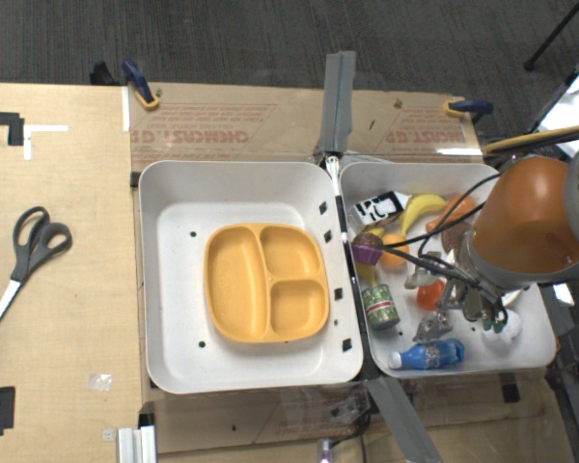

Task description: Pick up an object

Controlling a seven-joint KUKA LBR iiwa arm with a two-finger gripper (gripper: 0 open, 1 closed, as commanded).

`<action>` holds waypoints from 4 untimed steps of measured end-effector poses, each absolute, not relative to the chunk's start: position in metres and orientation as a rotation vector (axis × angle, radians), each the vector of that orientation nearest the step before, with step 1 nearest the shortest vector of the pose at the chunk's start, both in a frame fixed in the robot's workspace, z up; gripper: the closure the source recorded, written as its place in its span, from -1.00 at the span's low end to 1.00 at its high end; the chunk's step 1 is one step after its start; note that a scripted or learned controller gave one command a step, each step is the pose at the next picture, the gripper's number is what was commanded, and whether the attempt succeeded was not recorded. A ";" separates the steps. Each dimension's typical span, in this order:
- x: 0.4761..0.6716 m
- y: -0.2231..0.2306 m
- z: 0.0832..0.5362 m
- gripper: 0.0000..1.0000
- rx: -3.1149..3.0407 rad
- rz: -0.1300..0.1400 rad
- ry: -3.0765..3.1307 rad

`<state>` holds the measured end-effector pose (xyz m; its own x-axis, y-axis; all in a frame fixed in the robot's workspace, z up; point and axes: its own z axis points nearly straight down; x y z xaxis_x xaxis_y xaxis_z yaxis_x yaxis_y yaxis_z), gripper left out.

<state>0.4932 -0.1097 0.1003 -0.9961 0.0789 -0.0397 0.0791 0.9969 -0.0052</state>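
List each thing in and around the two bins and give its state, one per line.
Divided yellow plate: flat in the left bin, nothing on it.
Banana: lying in the right bin.
Blue bottle: on its side.
Green can: tipped over.
Scissors: closed, on the bench.
Gripper: low over the right bin's clutter.

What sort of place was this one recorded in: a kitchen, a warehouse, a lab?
Most likely a robotics lab or workshop bench. Two white bins sit on clamped cardboard, the robot arm reaches into the right bin, and scissors lie on the plywood benchtop.
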 end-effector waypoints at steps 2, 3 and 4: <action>0.552 -0.159 0.098 -1.00 0.369 0.000 3.102; 0.635 -0.131 0.097 -1.00 0.786 0.001 3.040; 0.526 -0.154 0.093 -1.00 0.758 0.000 3.046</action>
<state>0.5263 -0.1539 0.0927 -0.8833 0.4688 -0.0026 0.4688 0.8833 0.0005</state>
